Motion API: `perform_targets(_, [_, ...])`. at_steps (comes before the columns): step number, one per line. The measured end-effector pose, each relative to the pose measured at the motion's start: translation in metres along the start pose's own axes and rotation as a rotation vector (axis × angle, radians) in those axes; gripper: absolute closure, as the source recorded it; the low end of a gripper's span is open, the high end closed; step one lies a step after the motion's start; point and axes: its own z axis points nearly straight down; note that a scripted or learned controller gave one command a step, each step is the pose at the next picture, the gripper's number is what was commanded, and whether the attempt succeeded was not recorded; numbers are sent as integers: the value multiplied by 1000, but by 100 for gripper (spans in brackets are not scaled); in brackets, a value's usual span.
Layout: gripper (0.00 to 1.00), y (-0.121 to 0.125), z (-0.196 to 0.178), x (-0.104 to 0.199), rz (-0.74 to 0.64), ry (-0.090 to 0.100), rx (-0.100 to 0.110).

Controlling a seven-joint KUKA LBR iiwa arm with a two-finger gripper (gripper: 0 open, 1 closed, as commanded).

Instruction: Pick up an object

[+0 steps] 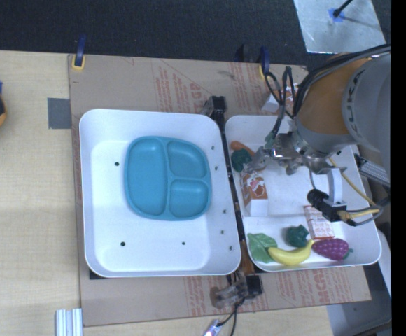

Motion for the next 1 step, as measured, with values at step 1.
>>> perform_targets(1, [0,59,22,-2,1,0,9])
